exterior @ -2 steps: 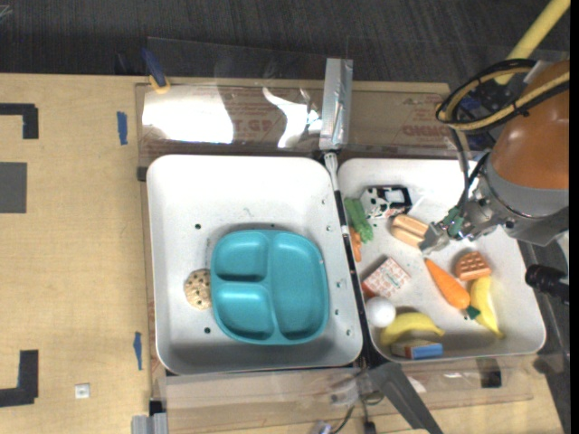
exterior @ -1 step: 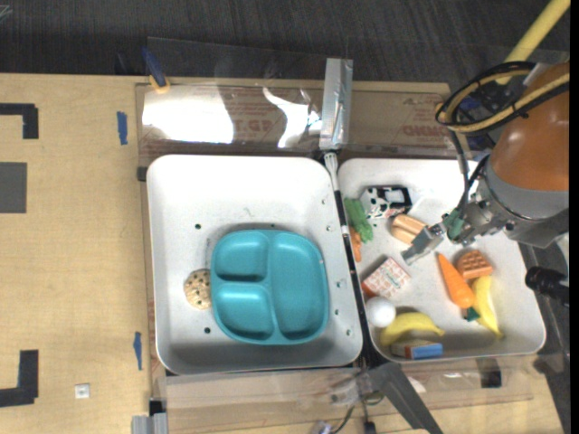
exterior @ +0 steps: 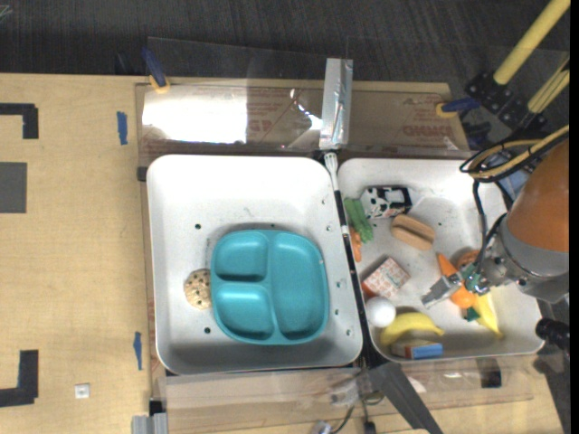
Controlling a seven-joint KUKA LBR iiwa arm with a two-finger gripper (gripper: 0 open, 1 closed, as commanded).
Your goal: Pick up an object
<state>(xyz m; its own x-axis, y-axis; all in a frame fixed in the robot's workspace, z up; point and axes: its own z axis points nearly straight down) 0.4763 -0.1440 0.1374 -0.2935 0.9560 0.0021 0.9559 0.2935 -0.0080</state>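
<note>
My gripper [exterior: 457, 286] hangs low over the right part of the right bin [exterior: 425, 169], reaching in from the right. It sits right at a small orange and green toy [exterior: 470, 287], just below an orange carrot [exterior: 447, 264]. A yellow piece [exterior: 488, 315] lies directly beneath the wrist. Whether anything is gripped is hidden by the angle. Further left in this bin lie a hot dog [exterior: 414, 232], a small printed box [exterior: 386, 278], a white ball [exterior: 381, 314] and a banana [exterior: 409, 326].
A black-and-white toy [exterior: 387, 200] and a green piece [exterior: 359, 217] sit at the right bin's back left. The left bin [exterior: 235, 183] holds a teal divided plate [exterior: 269, 284] with a cookie [exterior: 197, 288] beside it. Cables [exterior: 507, 152] loop near the arm.
</note>
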